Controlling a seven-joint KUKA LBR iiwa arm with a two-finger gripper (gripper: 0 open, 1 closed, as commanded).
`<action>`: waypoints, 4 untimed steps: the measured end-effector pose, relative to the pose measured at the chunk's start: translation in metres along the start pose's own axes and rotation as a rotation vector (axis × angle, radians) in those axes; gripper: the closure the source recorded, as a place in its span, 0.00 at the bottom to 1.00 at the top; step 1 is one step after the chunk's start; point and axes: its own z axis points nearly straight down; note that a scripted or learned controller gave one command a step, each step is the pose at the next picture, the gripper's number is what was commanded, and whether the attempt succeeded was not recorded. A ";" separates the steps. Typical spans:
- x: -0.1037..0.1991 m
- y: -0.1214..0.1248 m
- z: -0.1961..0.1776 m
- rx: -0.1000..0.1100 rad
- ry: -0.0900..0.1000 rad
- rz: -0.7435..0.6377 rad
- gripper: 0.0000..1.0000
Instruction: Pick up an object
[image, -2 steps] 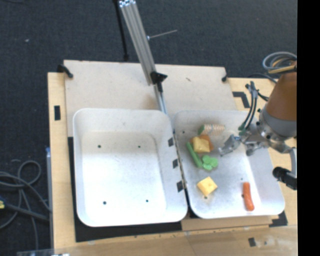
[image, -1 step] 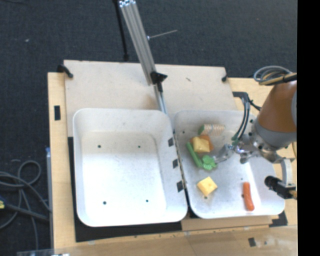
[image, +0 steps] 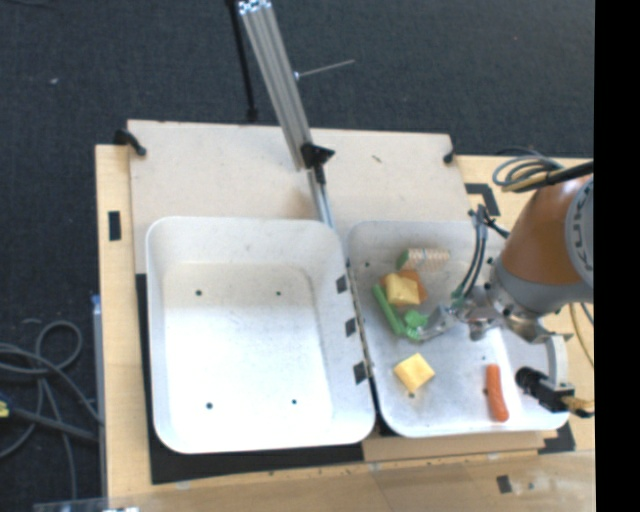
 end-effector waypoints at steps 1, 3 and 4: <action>-0.001 0.002 -0.014 -0.010 -0.001 0.007 1.00; -0.005 0.006 -0.123 -0.012 -0.002 -0.006 1.00; -0.006 0.007 -0.126 -0.006 0.000 -0.009 1.00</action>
